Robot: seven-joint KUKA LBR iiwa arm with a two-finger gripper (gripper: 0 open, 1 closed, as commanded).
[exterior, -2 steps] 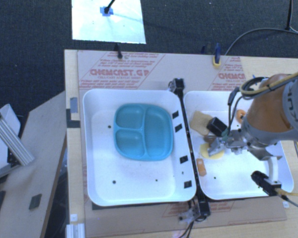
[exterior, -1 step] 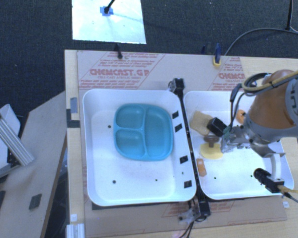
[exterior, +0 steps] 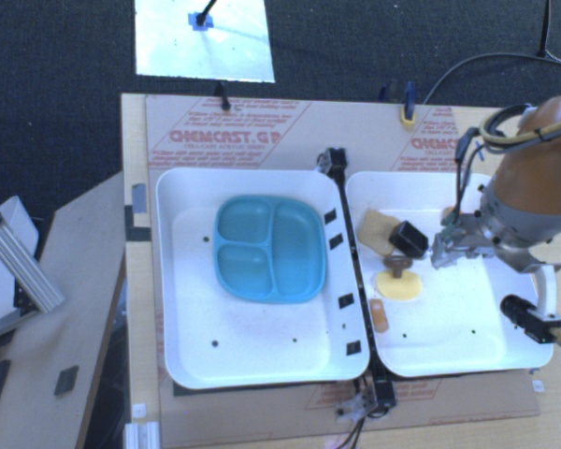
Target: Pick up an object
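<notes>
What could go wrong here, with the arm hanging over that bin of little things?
The gripper sits low in the right bin, close to a black block lying against a tan piece. It might nudge them aside rather than lift one. The yellow disc looks flat, so the fingers could slide over it. The small orange piece lies near the bin wall, awkward to reach.

Two shallow white bins lie side by side on a surface covered by a protective sheet printed with red lettering; the left bin and the right bin meet along a divider marked with black patches. A square reflective plate lies on dark carpet beyond the surface. A blue clamp sits at the far edge of the surface.
</notes>
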